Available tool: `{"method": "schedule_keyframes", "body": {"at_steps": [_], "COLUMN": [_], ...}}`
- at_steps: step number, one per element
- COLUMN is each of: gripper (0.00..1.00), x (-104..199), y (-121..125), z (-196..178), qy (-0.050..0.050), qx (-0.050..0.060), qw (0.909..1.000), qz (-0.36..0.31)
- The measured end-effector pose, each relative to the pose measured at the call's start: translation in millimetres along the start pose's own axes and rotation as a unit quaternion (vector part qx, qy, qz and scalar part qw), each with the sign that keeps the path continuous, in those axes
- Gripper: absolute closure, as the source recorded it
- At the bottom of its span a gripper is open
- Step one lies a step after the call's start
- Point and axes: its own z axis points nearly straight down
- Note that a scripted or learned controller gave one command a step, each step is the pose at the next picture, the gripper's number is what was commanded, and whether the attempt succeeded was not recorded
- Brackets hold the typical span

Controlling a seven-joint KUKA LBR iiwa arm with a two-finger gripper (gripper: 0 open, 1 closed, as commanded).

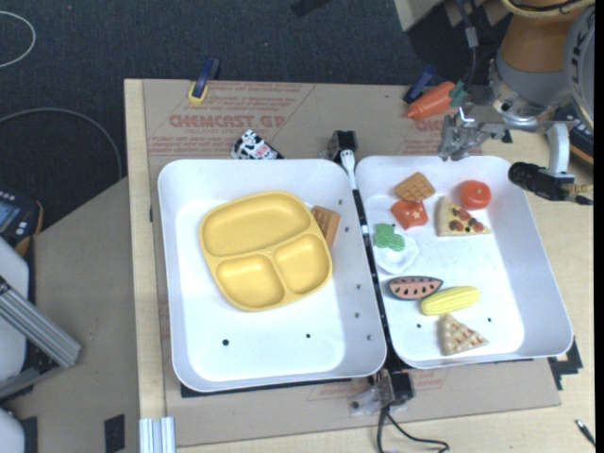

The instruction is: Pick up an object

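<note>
My gripper (460, 144) hangs over the far rim of the right bin (538, 281), above and left of a red tomato (475, 193). It is small in the camera view, and nothing shows under it. Toy foods lie in that bin: a waffle square (413, 187), a red strawberry-like piece (410, 213), a pizza slice (460, 220), a green piece on white (389, 239), a watermelon slice (415, 287), a corn cob (449, 299) and a second wedge (461, 335).
The left bin (189, 328) holds a yellow divided plate (266, 250) with a brown toast piece (327, 223) at its right edge. An orange carrot (431, 102), a black-and-white toy (255, 145) and a blue clamp (201, 81) lie on the board behind the bins.
</note>
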Motion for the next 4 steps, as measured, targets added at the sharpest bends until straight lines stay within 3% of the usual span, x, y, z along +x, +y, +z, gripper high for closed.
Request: {"method": "schedule_keyframes", "body": {"at_steps": [1,2,3,4], "gripper": [1.00,1.00,1.00,1.00], "x": [10,27,43,38], "y": [-52,-108,-141,-147], "z": [10,-3,-6,-4], "qy": [0.001,0.002,0.002,0.001], "qx": [0.006,0.006,0.006,0.005], "qw": [1.0000,1.0000,1.0000,1.0000], "qz": [0.002,0.001,0.001,0.001]}}
